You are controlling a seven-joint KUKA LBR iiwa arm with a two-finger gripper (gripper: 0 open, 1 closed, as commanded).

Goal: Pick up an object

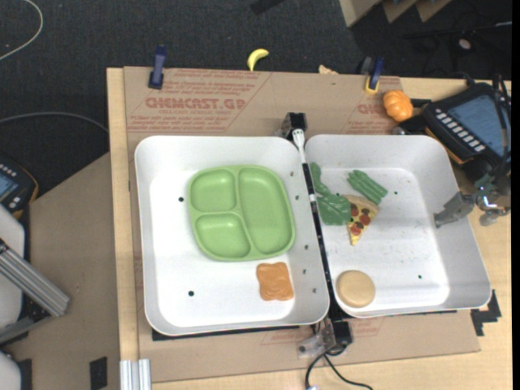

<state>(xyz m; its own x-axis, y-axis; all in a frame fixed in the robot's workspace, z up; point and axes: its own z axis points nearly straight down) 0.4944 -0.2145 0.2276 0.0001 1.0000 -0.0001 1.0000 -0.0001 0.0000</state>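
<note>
Right white bin (422, 254), centre-right of frame: small plastic pizza slice toy (360, 217), likely light, stiff, slippery; pinch across narrow sides. End effector (470, 204) at bin's right edge, state unclear, cannot tell.

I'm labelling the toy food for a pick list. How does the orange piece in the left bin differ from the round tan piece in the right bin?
The orange waffle-like piece is roughly square with rounded corners; the tan bun-like piece is round. The first is deep orange, the second pale tan. The orange one lies in the left bin just below the green divided plate; the tan one sits near the right bin's front edge. Both lie flat, untouched.
</note>
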